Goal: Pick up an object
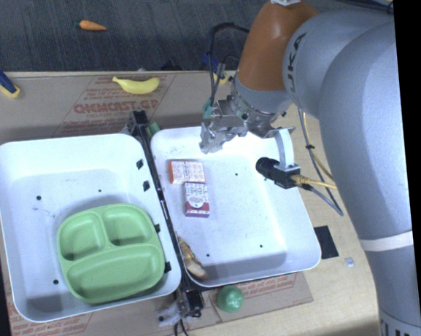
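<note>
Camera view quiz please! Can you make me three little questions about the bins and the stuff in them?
1. True or false: the green tray lies in the left bin.
2. The red-and-white packets lie in which bin? A) left B) right
3. Fill in: the yellow banana lies on the ____, outside the bins.

Key: 1 true; 2 B; 3 cardboard.

Bins (21,180): white glossy plastic. Divided tray (111,251): matt green plastic. Sheet under bins (88,108): brown printed cardboard. Packets (190,187): printed paper wrap. Arm shell (367,113): smooth grey.
</note>
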`<state>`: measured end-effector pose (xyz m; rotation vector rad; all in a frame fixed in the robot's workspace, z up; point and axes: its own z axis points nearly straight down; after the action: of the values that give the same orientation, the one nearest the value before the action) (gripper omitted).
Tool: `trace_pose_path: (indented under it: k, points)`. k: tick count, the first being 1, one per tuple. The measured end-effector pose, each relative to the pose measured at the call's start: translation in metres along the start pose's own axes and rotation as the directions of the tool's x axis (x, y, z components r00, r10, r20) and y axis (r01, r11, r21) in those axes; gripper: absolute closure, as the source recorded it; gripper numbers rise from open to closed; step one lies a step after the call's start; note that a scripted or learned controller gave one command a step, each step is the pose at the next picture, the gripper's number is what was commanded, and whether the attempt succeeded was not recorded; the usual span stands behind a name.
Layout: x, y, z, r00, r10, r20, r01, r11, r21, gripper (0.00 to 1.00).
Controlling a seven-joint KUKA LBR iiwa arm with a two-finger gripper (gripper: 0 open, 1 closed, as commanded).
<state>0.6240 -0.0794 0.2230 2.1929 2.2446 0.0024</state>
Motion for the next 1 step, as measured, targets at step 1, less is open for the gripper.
trace_pose_path:
  k: [1]
  points:
    - [0.0, -0.0001, 0.0001, 1.0, -0.001, 0.0, 0.001, 1.0, 0.001, 0.0]
